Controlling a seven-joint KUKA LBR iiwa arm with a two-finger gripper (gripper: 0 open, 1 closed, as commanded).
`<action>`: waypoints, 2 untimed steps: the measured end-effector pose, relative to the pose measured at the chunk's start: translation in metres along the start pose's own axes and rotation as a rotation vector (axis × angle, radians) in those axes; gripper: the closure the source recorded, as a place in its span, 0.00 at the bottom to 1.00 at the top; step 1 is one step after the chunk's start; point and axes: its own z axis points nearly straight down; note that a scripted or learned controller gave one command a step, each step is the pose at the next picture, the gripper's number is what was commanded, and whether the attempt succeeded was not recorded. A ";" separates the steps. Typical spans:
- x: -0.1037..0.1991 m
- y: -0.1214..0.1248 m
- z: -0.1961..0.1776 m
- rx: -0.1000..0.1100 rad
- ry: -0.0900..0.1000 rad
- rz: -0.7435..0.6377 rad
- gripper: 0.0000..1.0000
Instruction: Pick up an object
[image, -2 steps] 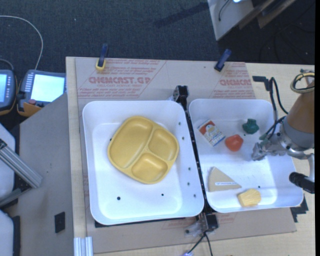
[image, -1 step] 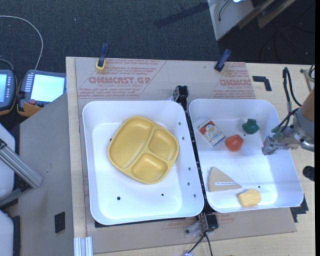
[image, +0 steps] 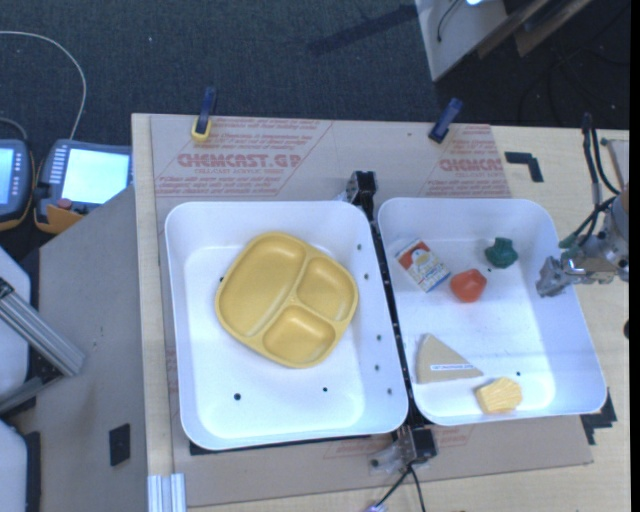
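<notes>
The right bin (image: 560, 330) holds several small objects: a white and red carton (image: 422, 265), a red tomato-like piece (image: 467, 286), a dark green piece (image: 501, 253), a tan cheese wedge (image: 446, 361) and a yellow block (image: 498, 396). My gripper (image: 556, 276) hangs at the bin's right rim, to the right of the green and red pieces and apart from them. Nothing sits between its fingers that I can make out.
The left bin (image: 200, 390) bears a yellow divided plate (image: 287, 298). Clamps sit between the bins at the back (image: 361, 186) and front (image: 412, 447). Blue clips (image: 445, 120) hold the board at the far edge. Monitors (image: 85, 175) stand off the bench at left.
</notes>
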 end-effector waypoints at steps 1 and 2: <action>0.004 0.011 -0.053 -0.001 0.000 -0.001 1.00; 0.056 0.005 -0.042 0.009 0.007 -0.004 1.00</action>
